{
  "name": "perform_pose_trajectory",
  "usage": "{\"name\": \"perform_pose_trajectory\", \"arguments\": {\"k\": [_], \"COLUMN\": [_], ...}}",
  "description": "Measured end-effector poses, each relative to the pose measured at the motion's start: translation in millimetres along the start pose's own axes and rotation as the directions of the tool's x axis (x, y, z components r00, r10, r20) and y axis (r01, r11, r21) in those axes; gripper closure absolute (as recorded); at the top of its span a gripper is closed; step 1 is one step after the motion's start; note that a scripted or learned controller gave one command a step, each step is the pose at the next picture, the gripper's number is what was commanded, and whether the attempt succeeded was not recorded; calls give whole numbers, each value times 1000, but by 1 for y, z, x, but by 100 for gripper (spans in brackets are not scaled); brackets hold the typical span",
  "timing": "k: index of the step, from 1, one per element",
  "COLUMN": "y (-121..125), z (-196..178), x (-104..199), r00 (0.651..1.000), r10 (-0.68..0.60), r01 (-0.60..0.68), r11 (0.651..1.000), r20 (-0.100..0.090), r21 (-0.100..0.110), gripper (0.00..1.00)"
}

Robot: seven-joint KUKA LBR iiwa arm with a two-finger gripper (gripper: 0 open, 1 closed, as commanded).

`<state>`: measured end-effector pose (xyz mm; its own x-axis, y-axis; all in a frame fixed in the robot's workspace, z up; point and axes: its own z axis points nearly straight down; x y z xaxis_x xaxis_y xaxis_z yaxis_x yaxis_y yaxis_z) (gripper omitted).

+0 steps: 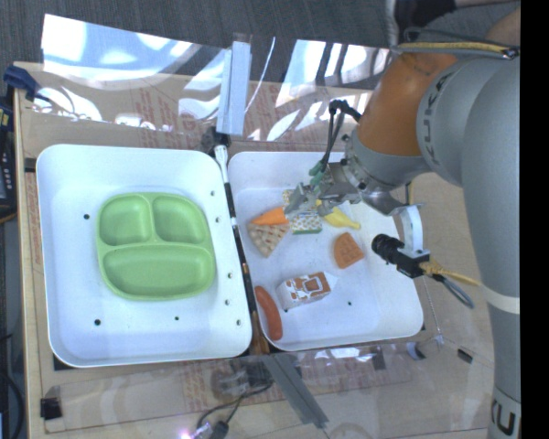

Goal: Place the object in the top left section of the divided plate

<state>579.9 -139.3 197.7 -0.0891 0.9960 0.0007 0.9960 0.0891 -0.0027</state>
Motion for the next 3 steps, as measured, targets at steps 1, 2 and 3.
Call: {"name": "perform_pose_trajectory", "arguments": {"k": [1, 2, 3], "y": [46, 76, 67], "z": [-70, -73, -5], "x": [62, 145, 209], "r00": [998, 1000, 999], "r10": [-64, -24, 46], "r01": [64, 24, -46], "r11": [998, 1000, 999], "r20": [0, 1, 1], "r21": [-2, -1, 4], "gripper": [100, 100, 100]}}
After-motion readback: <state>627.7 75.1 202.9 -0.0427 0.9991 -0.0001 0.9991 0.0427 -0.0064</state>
